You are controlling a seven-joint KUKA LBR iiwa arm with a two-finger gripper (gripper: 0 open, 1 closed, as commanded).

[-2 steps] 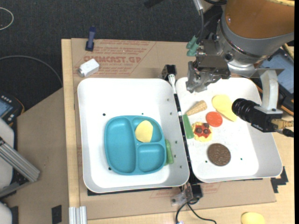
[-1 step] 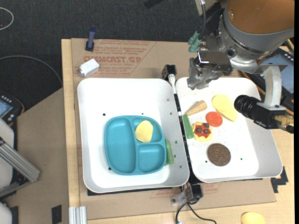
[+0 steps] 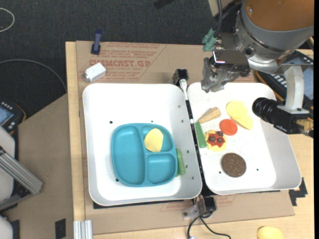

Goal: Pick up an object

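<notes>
Hovering above the right bin's (image 3: 279, 180) far edge, the gripper (image 3: 215, 83) carries nothing visible; its opening cannot be judged, food pieces (image 3: 224, 133) lying below

A brown bench (image 3: 129, 59) filled mid-frame, bearing two white bins (image 3: 94, 133) side by side and a small white block (image 3: 94, 72) upper left.

arm (image 3: 279, 14) cut off at top edge, yellow object (image 3: 269, 232) cropped below

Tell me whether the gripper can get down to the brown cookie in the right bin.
Probably yes. The brown cookie lies flat with bare bin floor around it, apart from the other food, and the gripper hangs above the same right bin.
</notes>
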